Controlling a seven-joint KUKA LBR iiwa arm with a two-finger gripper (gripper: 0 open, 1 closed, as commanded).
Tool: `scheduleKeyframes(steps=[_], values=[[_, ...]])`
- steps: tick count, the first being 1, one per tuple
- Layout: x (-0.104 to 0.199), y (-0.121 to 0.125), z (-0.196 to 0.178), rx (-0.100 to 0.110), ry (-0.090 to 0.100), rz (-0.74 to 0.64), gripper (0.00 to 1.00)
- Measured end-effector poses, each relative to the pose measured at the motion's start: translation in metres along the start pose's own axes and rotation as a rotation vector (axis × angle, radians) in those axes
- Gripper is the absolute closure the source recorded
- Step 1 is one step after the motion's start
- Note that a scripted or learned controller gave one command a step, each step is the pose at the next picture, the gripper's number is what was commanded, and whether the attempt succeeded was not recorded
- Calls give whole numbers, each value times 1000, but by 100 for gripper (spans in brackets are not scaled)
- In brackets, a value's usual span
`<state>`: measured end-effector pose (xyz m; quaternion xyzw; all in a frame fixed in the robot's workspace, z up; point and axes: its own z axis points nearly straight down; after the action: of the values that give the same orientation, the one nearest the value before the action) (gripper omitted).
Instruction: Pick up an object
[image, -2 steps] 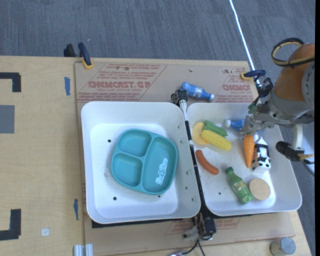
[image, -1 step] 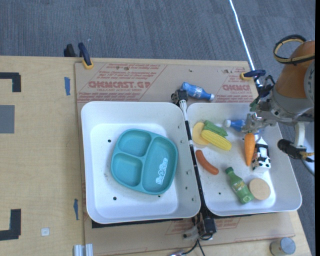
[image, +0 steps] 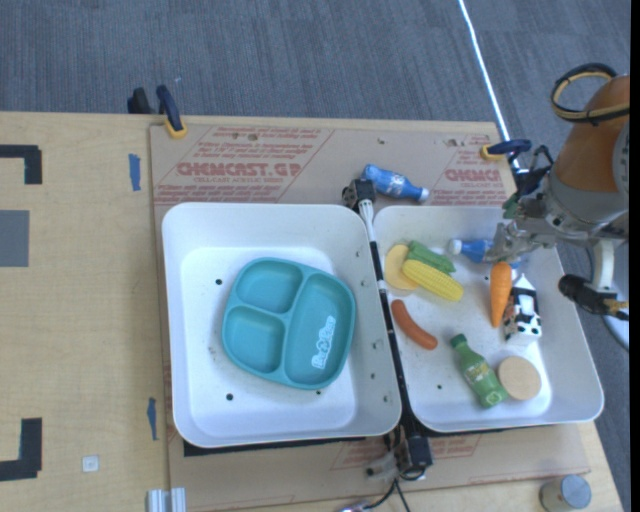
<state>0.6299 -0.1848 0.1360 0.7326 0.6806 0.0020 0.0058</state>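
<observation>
The right bin (image: 570, 400) holds several toy foods: a corn cob (image: 434, 281), a green piece (image: 430, 256) behind it, a red sausage (image: 414, 325), a green bottle (image: 477, 371), a tan round disc (image: 520, 378), an orange carrot (image: 499, 293) and a black-and-white cow figure (image: 523, 313). A small blue-and-white object (image: 467, 246) lies near the bin's back wall. My gripper (image: 505, 248) hangs low over the back of this bin, just above the carrot's upper end and right beside the blue-and-white object. I see nothing lifted off the bin floor.
The left bin (image: 190, 300) holds a teal divided plate (image: 289, 322). A blue bottle (image: 394, 183) lies on the cardboard behind the bins. Clamps sit at the board's back corners. The arm's grey body and orange band fill the upper right.
</observation>
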Motion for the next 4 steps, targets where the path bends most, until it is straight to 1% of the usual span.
scheduleKeyframes(steps=[1, 2, 3, 4], values=[[45, -30, 10, 12, 8, -313, 100], [45, -30, 10, 12, 8, -313, 0], [73, -73, 46, 3, 6, -594, 0], [74, -73, 37, 2, 6, -594, 100]])
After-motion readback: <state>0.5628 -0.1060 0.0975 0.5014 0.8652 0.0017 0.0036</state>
